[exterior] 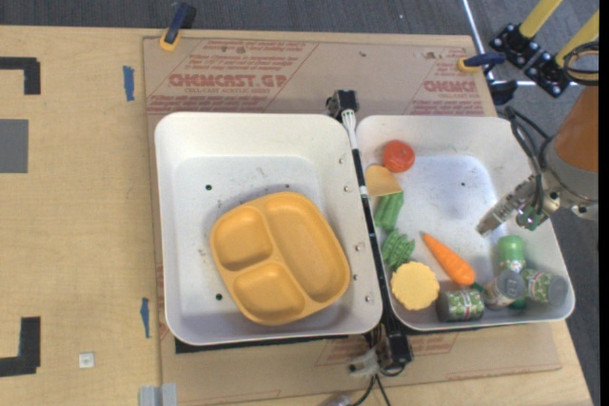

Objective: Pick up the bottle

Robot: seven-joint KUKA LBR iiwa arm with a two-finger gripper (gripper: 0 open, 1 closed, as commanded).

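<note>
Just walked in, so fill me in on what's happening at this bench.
The arm reaches in from the right, its gripper hovering over the right bin, just above a green bottle lying among toy food such as a carrot and a tomato. It holds nothing yet. The left bin holds a yellow divided plate.

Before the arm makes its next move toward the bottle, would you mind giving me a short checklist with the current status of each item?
1. Bottle in view, in the right bin near its right wall: ok.
2. Bottle free of the gripper: ok; the gripper sits just above and left of it, not around it.
3. Jaws' opening: cannot tell.
4. Room around the bottle: not ok; small cans crowd directly below it.
5. Carrot clear of the bottle: ok; it lies to the left with a gap.
6. Yellow tray out of the way: ok; it sits in the left bin.
</note>
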